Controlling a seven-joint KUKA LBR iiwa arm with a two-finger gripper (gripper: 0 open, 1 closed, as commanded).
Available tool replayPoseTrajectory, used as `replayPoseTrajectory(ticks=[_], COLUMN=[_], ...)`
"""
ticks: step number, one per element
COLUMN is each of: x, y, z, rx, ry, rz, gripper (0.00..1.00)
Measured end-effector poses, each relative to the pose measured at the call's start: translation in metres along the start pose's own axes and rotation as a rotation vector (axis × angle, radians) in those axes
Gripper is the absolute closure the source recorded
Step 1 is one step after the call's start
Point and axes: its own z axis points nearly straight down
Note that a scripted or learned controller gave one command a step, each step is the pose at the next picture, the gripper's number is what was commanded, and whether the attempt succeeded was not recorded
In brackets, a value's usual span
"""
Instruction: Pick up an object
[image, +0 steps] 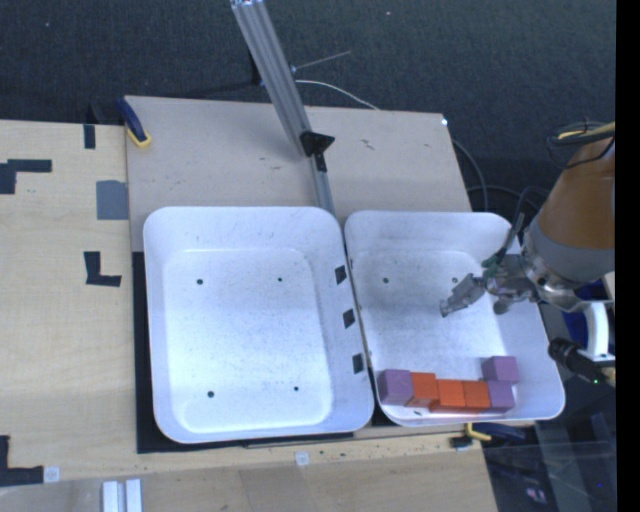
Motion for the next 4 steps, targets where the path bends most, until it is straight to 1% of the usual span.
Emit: replayPoseTrajectory(ticks=[1, 2, 3, 4], x=[0.075, 0.033, 0.031, -0.023], y=[0.033, 0.043, 0.069, 0.086], z=[0.022, -0.083, -0.191, -0.075], rx=[0.001, -0.009, -0.01, 0.008], ry=[0.002, -0.004, -0.004, -0.002], rz=[-0.007, 0.002, -0.001, 0.004], gripper=[0.0, 0.0, 0.0, 0.0])
